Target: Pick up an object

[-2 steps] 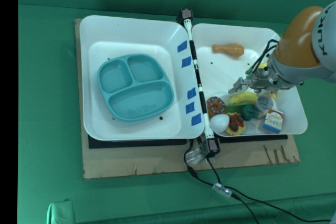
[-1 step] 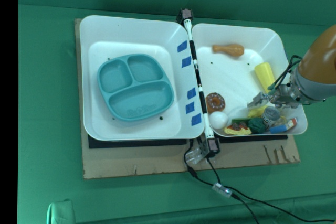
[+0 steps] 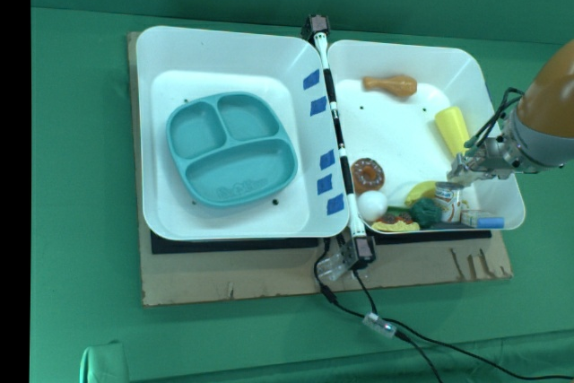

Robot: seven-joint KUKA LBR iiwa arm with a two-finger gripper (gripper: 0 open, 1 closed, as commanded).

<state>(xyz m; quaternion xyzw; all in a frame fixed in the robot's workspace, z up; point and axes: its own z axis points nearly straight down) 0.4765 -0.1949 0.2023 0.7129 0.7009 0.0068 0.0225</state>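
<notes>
Gripper [image 3: 459, 172] hovers over the right bin [image 3: 404, 54] — just above a small can [image 3: 447, 200], perhaps — fingers' state unclear

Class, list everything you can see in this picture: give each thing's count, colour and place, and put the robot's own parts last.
Shallow plastic bins: two, white, side by side on the bench.
Divided plastic plate: one, teal, left bin.
Toy drumstick: one, orange-brown, right bin, far side.
Yellow cylinder-shaped toy: one, right bin, right side.
Toy doughnut: one, brown, by the divider.
Round ball: one, white, near corner.
Small toy food pile: several, mixed colours, near edge.
Cardboard sheet: one, brown, under the bins.
Gripper: one, grey, over the pile.
</notes>
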